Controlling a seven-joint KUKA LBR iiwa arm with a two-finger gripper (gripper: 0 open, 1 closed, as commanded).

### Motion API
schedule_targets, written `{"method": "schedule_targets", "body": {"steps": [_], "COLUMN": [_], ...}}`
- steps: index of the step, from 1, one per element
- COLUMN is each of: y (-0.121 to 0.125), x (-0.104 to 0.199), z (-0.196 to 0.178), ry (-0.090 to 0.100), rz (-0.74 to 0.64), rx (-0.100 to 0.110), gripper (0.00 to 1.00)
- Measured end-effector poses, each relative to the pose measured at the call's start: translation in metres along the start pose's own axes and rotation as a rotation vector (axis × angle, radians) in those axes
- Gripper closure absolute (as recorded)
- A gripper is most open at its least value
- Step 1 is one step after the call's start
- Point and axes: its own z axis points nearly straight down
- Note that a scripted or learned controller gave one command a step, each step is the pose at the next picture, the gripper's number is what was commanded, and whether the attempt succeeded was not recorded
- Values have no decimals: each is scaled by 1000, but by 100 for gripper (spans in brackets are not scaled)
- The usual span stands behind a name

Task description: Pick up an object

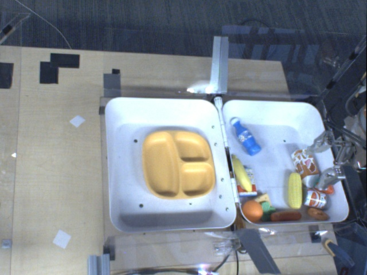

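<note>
Across the wooden worktop (pixel 57 171) sit two shallow white bins side by side. Largest is the left bin (pixel 123 153), bearing a yellow divided tray (pixel 176 164) at its middle. Beside it, the right bin (pixel 281 125) holds the loose items: a blue bottle (pixel 245 136) near its upper left, a yellow corn cob (pixel 295 190) upright toward the lower right, a banana (pixel 242 175) against the dividing wall, an orange (pixel 252 211) at the bottom left, and a patterned can (pixel 305 164) and a red-and-white can (pixel 316 199) by the right wall.

At that right wall, the gripper (pixel 331 160) hangs with its fingers spread apart and nothing between them, the patterned can just to its left. It looks like the approach step, with no grasp yet made. Next move, I judge, calls for centring over one can, descending, then closing without nudging the neighbouring corn.
</note>
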Motion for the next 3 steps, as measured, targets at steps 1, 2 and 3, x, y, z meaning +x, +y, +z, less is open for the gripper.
{"method": "schedule_targets", "body": {"steps": [1,2,3], "y": [-10,-7,21], "x": [8,14,-28], "z": [-76,102,137], "ry": [-6,11,-6], "rz": [438,512,616], "rx": [2,-1,-1], "gripper": [0,0,0]}}
